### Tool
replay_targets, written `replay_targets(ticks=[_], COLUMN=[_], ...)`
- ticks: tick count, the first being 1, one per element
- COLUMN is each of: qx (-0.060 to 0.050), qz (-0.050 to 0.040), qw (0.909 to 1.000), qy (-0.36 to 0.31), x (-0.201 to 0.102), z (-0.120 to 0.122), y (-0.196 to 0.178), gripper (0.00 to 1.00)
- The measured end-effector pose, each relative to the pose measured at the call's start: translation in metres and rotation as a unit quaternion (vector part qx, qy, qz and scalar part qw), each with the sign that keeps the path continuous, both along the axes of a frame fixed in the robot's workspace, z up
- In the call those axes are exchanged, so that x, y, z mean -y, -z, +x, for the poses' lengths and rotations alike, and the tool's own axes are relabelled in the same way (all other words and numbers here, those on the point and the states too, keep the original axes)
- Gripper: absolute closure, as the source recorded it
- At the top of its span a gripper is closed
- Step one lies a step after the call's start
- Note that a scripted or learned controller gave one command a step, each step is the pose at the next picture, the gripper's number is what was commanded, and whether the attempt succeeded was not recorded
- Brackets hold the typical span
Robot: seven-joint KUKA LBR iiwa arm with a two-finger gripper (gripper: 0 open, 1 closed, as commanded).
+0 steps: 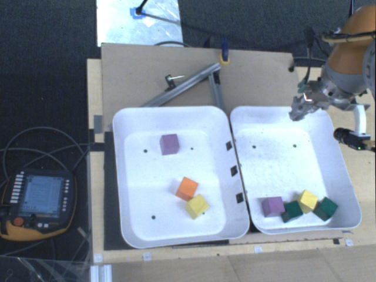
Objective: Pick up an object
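My gripper hangs over the far rim of the right bin, with nothing seen between its fingers. The left bin holds a purple cube near its far side, plus an orange cube touching a yellow cube toward the front. Along the right bin's front wall sit a purple cube, a dark green cube, a yellow cube and another dark green cube, packed close together, well away from the gripper.
A metal bar lies on the brown board behind the left bin. A teach pendant with cables rests at the left of the bench. A shiny sheet lies on the floor beyond.
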State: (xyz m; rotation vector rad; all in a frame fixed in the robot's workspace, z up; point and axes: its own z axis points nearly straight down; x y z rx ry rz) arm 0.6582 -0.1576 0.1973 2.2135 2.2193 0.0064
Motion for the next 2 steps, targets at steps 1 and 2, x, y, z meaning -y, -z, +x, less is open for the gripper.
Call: replay_targets(ticks=[1,2], qx=[0.001,-0.002], qz=[-0.0001,0.0017], qw=[1.0000,1.0000], qy=[-0.001,-0.004], x=[0.000,-0.055], z=[0.002,0.004], y=[-0.056,-0.063], gripper=[1.00,1.00])
